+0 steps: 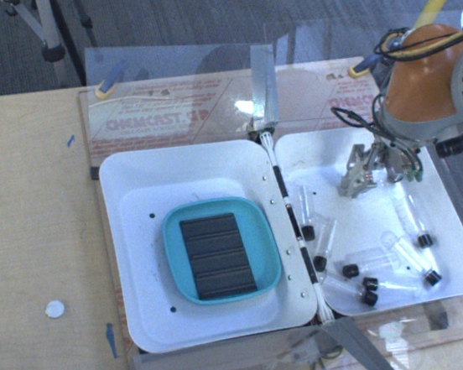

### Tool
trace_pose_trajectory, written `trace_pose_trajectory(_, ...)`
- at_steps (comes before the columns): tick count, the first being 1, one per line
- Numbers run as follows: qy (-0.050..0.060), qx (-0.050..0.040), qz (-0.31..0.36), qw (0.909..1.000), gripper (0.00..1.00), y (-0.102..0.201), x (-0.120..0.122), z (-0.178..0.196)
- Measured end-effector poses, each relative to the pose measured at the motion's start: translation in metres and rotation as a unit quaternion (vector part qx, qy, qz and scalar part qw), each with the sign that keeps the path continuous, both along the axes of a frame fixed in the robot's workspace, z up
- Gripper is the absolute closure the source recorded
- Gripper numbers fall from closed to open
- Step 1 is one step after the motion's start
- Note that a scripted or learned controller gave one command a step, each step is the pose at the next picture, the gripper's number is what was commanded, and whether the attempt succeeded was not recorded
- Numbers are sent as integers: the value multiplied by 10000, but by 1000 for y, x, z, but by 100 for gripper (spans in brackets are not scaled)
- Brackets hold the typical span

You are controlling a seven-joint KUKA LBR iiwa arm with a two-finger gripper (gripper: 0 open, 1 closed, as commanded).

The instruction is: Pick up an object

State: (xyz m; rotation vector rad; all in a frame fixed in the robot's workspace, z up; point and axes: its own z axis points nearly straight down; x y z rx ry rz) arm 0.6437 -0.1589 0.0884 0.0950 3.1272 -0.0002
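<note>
1. Your metal two-finger gripper [356, 179] hovers spread and empty over the right white bin [462, 230].
2. Clear plastic vials with black caps [394, 264] lie near; descend onto one next.

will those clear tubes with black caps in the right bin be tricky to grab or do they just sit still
The clear tubes look round and smooth, so they probably roll or slip when nudged. They seem thin and light, likely skidding across the right bin. Several lie close together, so the gripper may bump neighbours.
</note>
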Motion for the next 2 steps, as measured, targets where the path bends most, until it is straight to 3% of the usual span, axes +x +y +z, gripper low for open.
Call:
trace_pose_trajectory(1,0,-22,2107,9775,100,-3,-3,0)
trace_pose_trajectory(2,35,-14,2196,9756,100,-28,-61,21)
